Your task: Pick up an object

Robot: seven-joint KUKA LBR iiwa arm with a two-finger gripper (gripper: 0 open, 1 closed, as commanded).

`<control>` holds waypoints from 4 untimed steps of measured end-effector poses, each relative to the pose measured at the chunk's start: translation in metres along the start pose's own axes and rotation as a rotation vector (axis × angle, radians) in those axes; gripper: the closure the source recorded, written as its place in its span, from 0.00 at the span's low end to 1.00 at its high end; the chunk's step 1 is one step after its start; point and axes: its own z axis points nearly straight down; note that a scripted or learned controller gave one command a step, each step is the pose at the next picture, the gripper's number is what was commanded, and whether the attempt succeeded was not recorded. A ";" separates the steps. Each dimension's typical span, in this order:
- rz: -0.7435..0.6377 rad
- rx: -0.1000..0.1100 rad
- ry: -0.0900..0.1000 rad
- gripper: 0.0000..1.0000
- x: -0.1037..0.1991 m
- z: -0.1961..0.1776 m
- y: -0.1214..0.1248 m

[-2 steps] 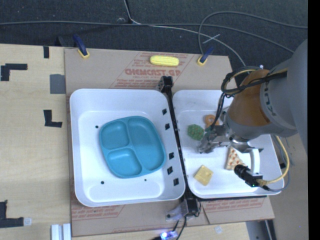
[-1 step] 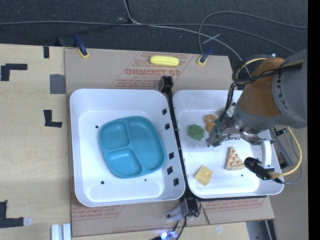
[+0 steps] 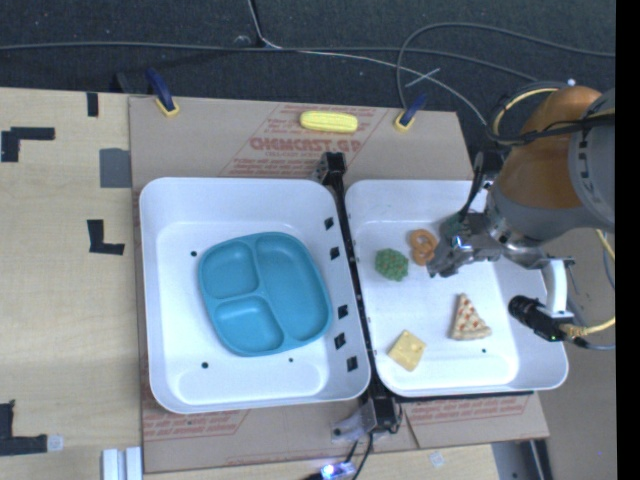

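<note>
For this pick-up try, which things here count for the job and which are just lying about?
For the job:
gripper, low in the right bin
pretzel, right beside it
broccoli
pizza slice
cheese piece

Lying about:
blue divided plate in the left bin
corn cob on the cardboard behind the bins

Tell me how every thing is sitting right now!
Blue plate: flat in left bin, nothing on it.
Broccoli: lying in right bin.
Pretzel: beside gripper, in right bin.
Pizza slice: flat, untouched.
Cheese cracker: flat, untouched.
Corn: lying on cardboard behind the bins.
</note>
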 end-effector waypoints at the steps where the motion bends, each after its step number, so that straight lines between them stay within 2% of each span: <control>1: 0.000 -0.001 0.000 1.00 -0.005 -0.047 0.009; 2: -0.004 0.003 0.001 1.00 0.039 -0.043 0.010; 3: -0.003 0.004 0.001 1.00 0.086 -0.037 0.024; 4: -0.006 0.004 0.002 1.00 0.138 -0.046 0.025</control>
